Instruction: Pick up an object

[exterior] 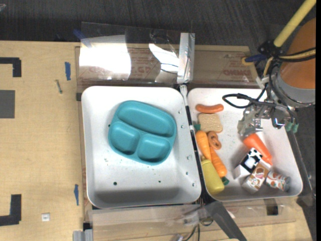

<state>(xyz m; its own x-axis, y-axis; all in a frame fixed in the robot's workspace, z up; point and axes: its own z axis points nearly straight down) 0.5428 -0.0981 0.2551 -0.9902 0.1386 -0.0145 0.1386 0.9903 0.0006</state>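
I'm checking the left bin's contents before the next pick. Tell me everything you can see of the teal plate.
The teal plate is a rounded, glossy, plastic-looking divided dish with three compartments: one long one along its far side and two smaller ones on the near side. Nothing shows in its compartments. It lies flat and right side up, turned at a slant, in the middle of the left bin, resting on the bin's white floor. Nothing else touches it.
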